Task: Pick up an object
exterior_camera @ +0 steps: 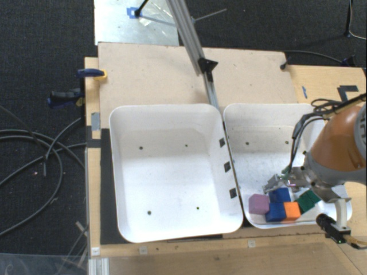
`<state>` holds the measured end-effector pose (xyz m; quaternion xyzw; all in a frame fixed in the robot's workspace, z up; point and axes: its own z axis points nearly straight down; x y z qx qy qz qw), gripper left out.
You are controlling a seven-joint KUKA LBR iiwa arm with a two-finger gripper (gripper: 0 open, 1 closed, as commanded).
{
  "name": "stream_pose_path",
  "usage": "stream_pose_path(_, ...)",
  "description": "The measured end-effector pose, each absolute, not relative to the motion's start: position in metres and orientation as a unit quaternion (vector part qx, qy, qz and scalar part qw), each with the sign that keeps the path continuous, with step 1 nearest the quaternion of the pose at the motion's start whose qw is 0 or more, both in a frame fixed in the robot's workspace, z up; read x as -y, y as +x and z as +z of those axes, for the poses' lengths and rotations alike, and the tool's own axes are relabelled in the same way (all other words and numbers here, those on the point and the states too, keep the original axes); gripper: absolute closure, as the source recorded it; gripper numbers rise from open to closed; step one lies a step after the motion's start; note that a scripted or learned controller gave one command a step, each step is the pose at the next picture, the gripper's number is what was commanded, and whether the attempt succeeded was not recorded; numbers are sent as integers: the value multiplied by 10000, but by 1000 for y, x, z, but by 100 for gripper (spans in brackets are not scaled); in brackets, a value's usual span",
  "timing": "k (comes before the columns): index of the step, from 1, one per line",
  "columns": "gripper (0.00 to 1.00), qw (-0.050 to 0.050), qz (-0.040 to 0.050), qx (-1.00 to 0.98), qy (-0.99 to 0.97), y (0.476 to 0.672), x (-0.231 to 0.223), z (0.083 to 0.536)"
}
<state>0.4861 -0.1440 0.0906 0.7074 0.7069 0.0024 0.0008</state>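
In the left bin (166,171), nothing to grip. Right bin (258,148): purple block (258,204), blue block (277,204), orange block (292,211), green block (308,200) crowd the near corner, touching. End effector (285,181) just above them; grip state: cannot tell. Risk: tight packing and the bin wall block clean entry, so a block gets nudged, not lifted.

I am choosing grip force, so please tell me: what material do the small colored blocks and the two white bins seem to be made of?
The purple block, blue block, orange block and green block look matte with soft edges, possibly foam or rubber; this is uncertain. The left bin and right bin look like smooth molded plastic with rounded rims.
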Motion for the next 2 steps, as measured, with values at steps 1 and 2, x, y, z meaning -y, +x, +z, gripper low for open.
stream_pose_path(1, 0, 60, 35, -7102, 7040, 591, 145, 172)
stream_pose_path(2, 0, 18, 1, -7074, 7068, 591, 171, 154)
